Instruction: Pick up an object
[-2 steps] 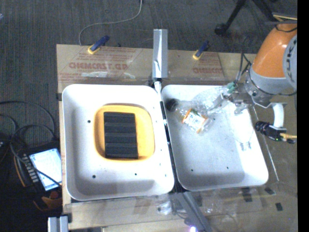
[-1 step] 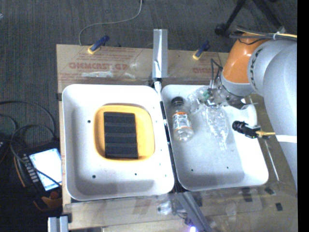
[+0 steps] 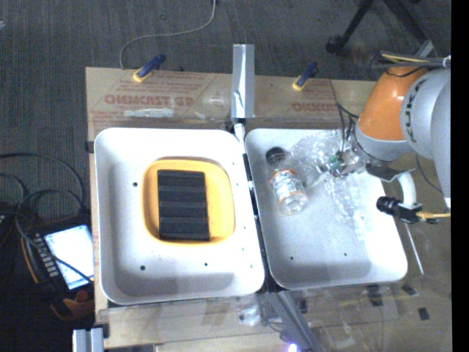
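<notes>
Over the right bin, low amid crinkled clear plastic wrap, hangs the gripper (jaws' state impossible to tell). Just left, lying on its side: a small bottle. Best approached across its narrow width, clear of the wrap.

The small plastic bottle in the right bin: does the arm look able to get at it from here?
Probably yes. The bottle lies on its side on the right bin's floor with nothing on top; crinkled clear plastic touches it only toward the arm.
</notes>
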`<state>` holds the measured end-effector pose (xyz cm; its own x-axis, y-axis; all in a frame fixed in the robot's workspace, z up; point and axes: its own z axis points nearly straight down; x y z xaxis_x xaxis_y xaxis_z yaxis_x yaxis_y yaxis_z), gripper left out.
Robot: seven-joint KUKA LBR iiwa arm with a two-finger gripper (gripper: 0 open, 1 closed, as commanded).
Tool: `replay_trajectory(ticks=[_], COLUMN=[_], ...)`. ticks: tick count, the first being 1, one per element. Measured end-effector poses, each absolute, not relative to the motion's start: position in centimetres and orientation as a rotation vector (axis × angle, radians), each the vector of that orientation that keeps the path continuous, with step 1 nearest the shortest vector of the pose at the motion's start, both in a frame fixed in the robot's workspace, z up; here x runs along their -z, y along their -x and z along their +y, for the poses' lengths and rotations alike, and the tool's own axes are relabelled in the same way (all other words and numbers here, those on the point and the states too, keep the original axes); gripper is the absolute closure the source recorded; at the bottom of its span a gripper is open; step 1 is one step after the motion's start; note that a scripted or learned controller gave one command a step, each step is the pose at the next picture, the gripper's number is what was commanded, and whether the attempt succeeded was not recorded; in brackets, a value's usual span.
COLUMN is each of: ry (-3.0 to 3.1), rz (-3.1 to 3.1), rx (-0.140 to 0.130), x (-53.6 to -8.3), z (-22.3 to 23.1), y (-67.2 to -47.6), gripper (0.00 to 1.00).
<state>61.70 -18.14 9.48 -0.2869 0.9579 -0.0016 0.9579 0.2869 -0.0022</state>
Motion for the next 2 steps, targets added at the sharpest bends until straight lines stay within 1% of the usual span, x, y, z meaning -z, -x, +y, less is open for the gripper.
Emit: replay_trajectory(ticks=[1, 2], ry=[1.875, 1.608], rz=[-2.518, -2.702], rx=[0.002, -0.003], x=[-10.3, -18.3], z=[-18.0, -13.2], y=[-61.7, -65.3], gripper=[1.00, 1.00])
